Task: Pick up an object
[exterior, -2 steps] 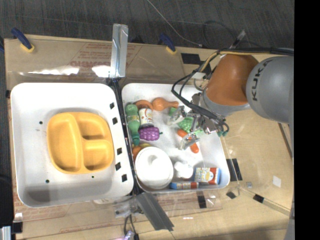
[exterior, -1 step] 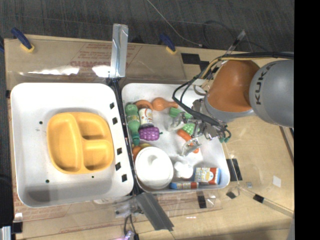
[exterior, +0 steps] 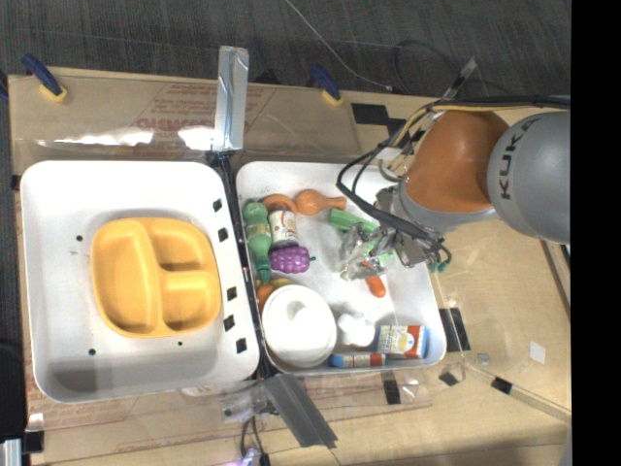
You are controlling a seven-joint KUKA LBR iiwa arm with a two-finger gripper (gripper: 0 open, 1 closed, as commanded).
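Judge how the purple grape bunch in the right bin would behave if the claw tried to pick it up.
The purple grape bunch looks like a moulded toy, so probably stiff and light. Its bumpy, rounded surface may slip between fingers. Packed against the green bottle and white bowl, it would likely nudge them when pushed.

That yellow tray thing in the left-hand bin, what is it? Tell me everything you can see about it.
The yellow tray is a divided plate of smooth, slightly glossy plastic by the look of it, with rounded corners. Raised ridges split it into three compartments: one long section along its left side and two smaller ones on the right. It lies flat, right side up, turned a little askew, near the middle of the left bin, resting on the bin's white floor. Nothing lies in its compartments, and it touches nothing but the floor.
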